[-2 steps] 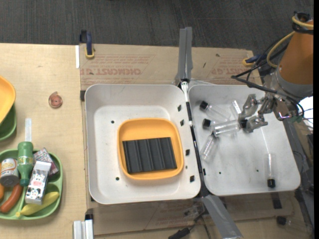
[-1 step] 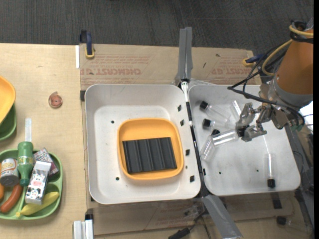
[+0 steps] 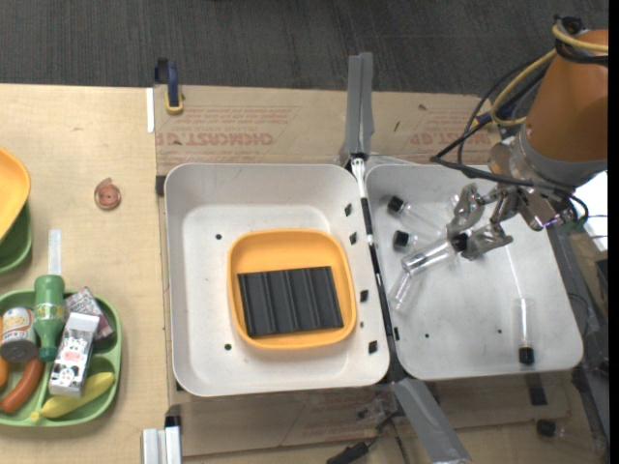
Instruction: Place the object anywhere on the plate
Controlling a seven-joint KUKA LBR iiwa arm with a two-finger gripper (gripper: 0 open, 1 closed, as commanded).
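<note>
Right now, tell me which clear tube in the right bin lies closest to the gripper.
The tube slanting just left of the gripper; the other tube lies apart near the bin's front right corner.

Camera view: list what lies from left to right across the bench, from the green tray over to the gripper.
Green tray of toy food → pink disc → left white bin holding the orange plate with a dark ribbed object on it → right white bin → gripper.
</note>
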